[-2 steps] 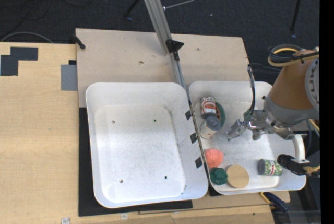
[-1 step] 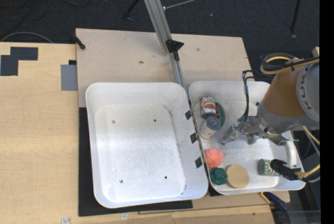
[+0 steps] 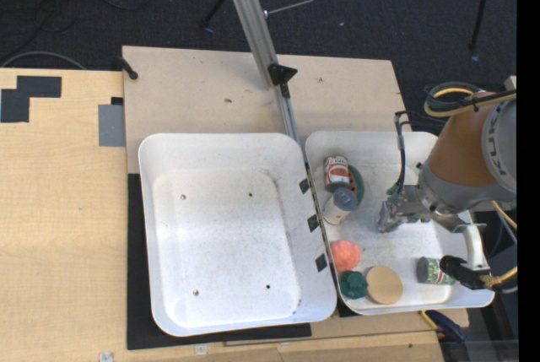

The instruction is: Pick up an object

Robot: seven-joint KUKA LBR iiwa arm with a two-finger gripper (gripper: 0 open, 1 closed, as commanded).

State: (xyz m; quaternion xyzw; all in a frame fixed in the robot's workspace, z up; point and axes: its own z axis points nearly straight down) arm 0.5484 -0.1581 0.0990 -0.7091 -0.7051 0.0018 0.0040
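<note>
My gripper point(image 3: 390, 221) hangs low over the middle of the right bin point(image 3: 380, 151), above bare floor and right of the objects along the bin's left side. A red-and-white can point(image 3: 337, 172) lies on a dark green disc point(image 3: 357, 185), with a small grey-capped bottle point(image 3: 339, 204) just below it. A pink ball point(image 3: 345, 254), a dark green lump point(image 3: 353, 284) and a tan round disc point(image 3: 386, 284) sit near the front edge. A small green-labelled bottle point(image 3: 430, 270) lies at the front right. Nothing is visible between the fingers.
The left bin point(image 3: 169, 158) sits beside the right one, with a divider carrying black clips point(image 3: 312, 221) between them. A slanted aluminium post point(image 3: 253, 23) rises behind the bins. The arm's orange band point(image 3: 464, 149) and cables crowd the right side.
</note>
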